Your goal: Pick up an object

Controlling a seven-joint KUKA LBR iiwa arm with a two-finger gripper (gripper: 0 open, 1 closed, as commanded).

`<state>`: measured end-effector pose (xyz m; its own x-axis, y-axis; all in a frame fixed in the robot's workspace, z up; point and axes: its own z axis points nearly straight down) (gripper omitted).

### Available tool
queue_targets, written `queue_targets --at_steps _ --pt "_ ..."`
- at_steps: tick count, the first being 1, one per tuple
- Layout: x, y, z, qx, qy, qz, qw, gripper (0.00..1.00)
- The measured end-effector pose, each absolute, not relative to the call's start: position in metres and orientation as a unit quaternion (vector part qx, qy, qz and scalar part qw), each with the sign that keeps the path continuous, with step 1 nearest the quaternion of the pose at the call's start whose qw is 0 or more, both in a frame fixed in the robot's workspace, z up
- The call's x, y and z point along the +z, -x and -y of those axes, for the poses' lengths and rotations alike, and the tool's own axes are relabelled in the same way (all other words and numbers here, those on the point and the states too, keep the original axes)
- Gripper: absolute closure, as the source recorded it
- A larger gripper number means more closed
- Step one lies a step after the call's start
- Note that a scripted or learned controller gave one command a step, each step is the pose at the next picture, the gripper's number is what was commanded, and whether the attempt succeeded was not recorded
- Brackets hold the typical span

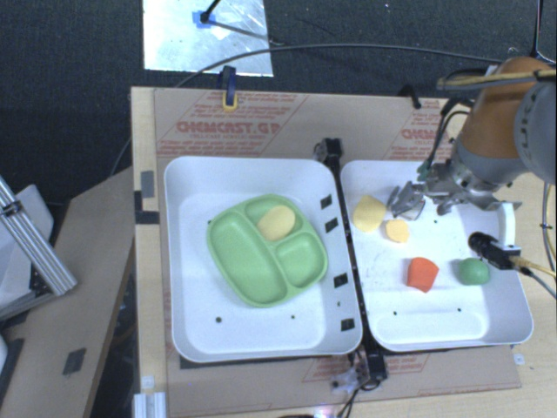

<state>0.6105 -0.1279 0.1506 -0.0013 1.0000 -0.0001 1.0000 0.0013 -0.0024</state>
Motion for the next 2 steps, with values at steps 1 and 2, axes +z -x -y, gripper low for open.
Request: queue_targets --at_steps 1,2 --pt "0.099 -0.61 0.138 0.0008 0.707 0.707 0.001 0.0" --pt "0.113 -0.612 0.138 -0.0009 0.707 0.708 -0.002 1.0"
